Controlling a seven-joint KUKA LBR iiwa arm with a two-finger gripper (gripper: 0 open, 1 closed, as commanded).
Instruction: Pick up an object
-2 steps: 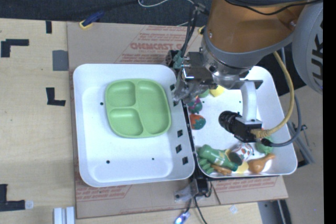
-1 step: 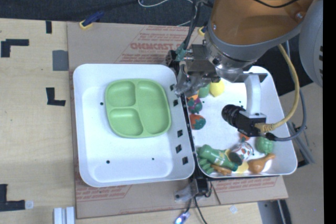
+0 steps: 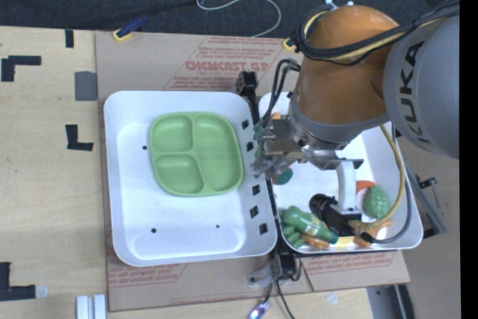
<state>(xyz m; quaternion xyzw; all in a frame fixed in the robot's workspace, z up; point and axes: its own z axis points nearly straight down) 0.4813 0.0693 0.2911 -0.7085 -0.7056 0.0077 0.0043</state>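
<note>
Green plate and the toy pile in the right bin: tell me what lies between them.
In the camera view, between the green plate and the toy pile lie bare white floor and the two bins' adjoining walls.

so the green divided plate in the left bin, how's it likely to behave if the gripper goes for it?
The green divided plate looks like moulded plastic, so probably stiff and light. It lies flat on the left bin floor with a low, rounded rim, so a two-finger pinch may slip off. Pushed, it would likely slide rather than tip or roll.
</note>
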